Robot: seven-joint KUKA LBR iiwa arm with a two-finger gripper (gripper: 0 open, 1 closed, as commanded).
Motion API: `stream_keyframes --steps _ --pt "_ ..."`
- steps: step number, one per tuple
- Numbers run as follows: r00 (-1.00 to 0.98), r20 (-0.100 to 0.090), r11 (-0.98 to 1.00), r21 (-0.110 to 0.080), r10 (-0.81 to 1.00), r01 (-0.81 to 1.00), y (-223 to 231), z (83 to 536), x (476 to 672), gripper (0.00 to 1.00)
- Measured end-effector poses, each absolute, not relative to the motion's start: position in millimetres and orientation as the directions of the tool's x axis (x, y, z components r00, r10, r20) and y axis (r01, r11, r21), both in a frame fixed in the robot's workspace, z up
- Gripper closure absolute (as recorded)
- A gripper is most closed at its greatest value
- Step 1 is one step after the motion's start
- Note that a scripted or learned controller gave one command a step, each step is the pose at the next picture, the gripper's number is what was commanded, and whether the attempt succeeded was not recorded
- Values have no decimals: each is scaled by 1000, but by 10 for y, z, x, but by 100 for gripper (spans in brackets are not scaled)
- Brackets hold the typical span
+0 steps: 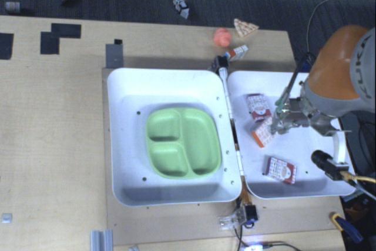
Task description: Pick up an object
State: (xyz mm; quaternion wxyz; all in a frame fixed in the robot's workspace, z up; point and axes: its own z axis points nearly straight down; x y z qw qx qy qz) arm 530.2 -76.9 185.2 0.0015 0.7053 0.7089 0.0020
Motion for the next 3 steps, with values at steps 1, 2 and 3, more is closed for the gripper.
stream_keyframes --steps 1,2,3 --pt "-4 0 4 3 1000 1000 -776 1848 5297 0" --pt "-2 0 2 9 1000 1000 -991 867 5605 0" --pt "-5 -2 5 13 1000 1000 -996 982 5620 100"
